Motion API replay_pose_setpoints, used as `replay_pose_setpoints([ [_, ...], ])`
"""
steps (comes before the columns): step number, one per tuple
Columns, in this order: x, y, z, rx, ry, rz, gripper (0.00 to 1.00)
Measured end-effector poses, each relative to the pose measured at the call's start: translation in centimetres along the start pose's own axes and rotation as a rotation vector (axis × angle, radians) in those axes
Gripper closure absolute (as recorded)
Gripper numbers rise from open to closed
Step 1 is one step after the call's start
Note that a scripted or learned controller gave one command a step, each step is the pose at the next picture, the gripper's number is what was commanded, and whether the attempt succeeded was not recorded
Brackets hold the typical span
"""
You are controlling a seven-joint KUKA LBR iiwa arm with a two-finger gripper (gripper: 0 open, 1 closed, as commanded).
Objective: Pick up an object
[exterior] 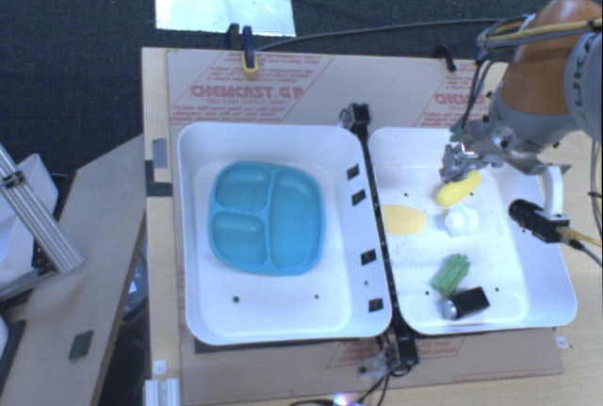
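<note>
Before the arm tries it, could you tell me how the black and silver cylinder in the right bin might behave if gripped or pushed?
The black and silver cylinder lies on its side on the right bin floor, so a nudge would probably roll it. Its smooth, rounded look suggests it may slip unless gripped across its width. It lies right beside the green object, perhaps touching, so that would likely get bumped.

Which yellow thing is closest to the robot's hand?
The yellow piece right under the gripper, near the right bin's back. The other yellow piece lies flatter, further left, by the divider.
</note>
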State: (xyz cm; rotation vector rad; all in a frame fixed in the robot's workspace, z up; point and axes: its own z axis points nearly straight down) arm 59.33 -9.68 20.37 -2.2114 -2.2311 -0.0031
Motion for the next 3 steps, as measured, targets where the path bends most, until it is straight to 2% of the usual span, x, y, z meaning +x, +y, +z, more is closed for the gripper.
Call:
replay_pose_setpoints([
  [3,16.7,-0.1,-3.0,-0.001,0.001,-0.002,1.0],
])
